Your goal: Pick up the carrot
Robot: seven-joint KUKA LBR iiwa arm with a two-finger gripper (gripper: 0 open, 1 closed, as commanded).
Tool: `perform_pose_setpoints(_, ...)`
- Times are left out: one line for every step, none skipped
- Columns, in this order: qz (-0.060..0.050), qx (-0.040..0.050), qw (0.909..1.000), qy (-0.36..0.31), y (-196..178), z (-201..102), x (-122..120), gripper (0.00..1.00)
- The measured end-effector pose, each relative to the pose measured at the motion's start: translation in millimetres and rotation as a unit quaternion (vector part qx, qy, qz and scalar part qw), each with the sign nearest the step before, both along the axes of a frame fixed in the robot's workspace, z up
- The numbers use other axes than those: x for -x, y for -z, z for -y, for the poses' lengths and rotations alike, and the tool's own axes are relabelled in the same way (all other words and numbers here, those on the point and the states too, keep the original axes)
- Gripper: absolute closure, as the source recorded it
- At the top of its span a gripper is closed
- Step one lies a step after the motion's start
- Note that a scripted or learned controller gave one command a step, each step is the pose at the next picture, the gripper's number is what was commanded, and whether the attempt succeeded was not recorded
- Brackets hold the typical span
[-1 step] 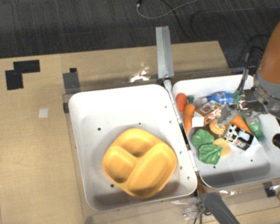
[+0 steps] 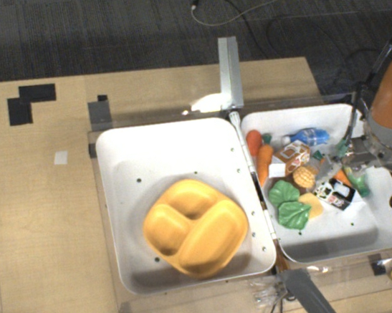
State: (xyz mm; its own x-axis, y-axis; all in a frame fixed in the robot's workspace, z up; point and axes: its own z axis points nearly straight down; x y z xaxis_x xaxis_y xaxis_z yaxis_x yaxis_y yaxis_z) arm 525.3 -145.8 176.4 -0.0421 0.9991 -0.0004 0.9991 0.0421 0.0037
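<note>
Carrot (image 2: 263, 163) against right bin's (image 2: 391, 229) left wall.

The carrot (image 2: 263, 163) lies hard against the right bin's (image 2: 338, 240) left wall, with a red piece (image 2: 253, 141) just behind it and green leaves (image 2: 288, 203) just in front. Packets and small toys (image 2: 302, 162) crowd its right side, seemingly touching. The near half of that bin is open floor. In the left bin (image 2: 121, 163), a yellow divided dish (image 2: 195, 226) fills the middle.
</note>
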Motion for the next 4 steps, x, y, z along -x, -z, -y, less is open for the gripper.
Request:
perform_pose_setpoints(0.004,0.0004,1.0000,-0.001,-11.8,-0.4,-2.3,1.00)
perform_pose_setpoints(0.000,-0.0011,0.9811,0.193,49.9,-44.6,-31.6,1.00)
perform_pose_setpoints(0.000,-0.0008,0.9519,0.306,33.6,50.8,0.5,1.00)
perform_pose_setpoints(0.000,-0.0014,0.8815,0.472,42.6,50.4,-61.8,1.00)
